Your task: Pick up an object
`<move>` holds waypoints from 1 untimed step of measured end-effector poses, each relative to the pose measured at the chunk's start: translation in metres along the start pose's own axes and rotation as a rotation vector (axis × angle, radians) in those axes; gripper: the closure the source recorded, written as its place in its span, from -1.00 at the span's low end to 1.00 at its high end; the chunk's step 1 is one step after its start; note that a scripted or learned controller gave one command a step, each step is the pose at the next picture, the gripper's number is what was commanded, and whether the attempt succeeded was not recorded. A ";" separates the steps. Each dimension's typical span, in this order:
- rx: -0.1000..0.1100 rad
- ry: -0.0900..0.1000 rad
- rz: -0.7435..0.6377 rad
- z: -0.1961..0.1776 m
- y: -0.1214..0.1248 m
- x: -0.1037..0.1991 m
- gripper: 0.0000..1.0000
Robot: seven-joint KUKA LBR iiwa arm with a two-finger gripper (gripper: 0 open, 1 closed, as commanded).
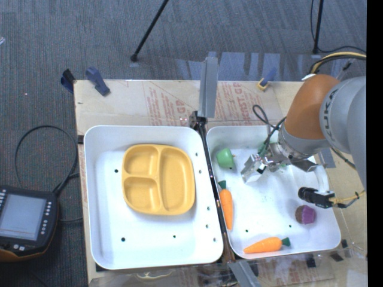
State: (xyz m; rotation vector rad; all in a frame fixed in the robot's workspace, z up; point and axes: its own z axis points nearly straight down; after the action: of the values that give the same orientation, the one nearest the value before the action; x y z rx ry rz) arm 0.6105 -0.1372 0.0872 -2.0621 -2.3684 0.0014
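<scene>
In the right bin [323, 235] lie a green round fruit [225, 157] at the upper left, an orange carrot [227, 205] along the left wall, a second carrot [266, 244] near the front edge, and a purple round thing [306, 214] at the right. My gripper [252, 171] hangs low over the bin's upper middle, just right of the green fruit and apart from it. I see nothing held in it.
The left bin [102, 220] holds a yellow divided plate [159, 179]. A grey upright post [209, 91] stands behind the wall between the two bins. The arm's orange band [312, 103] and grey wrist cover the right bin's upper right corner.
</scene>
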 end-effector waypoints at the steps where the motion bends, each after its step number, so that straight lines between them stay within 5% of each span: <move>1: 0.000 0.002 0.003 -0.011 0.000 0.000 1.00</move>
State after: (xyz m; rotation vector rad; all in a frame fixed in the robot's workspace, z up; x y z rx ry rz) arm 0.6108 -0.1374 0.0980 -2.0650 -2.3637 -0.0016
